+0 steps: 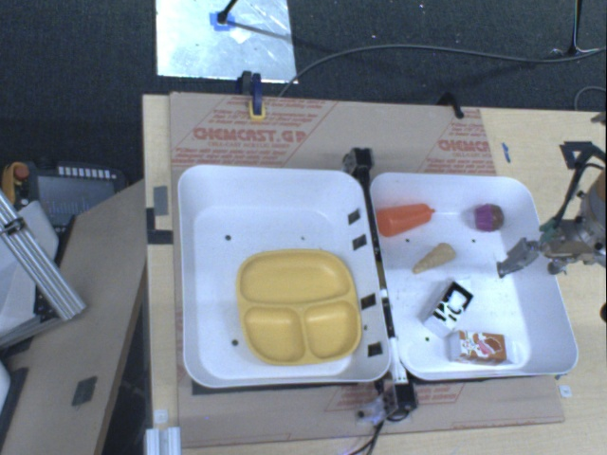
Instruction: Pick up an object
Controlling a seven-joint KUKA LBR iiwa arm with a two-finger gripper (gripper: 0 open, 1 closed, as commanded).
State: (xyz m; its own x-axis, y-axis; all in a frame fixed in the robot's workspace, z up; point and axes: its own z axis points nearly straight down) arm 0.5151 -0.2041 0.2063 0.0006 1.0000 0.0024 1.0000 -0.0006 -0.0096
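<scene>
Grey gripper (pixel 517 257) hovers at the right bin's (pixel 560 325) edge; whether its jaws are wide or narrow, I cannot tell. Approach step: purple ball (pixel 488 217) just beyond needs descent.

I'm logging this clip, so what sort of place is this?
Probably a robotics lab test bench: two shallow white plastic bins side by side on taped-down cardboard, toy food like an orange plastic carrot, and cables across dark carpet.

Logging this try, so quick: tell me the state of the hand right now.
Hand: at the right bin's right edge, nothing seen in it; whether it is open or closed cannot be told.
</scene>
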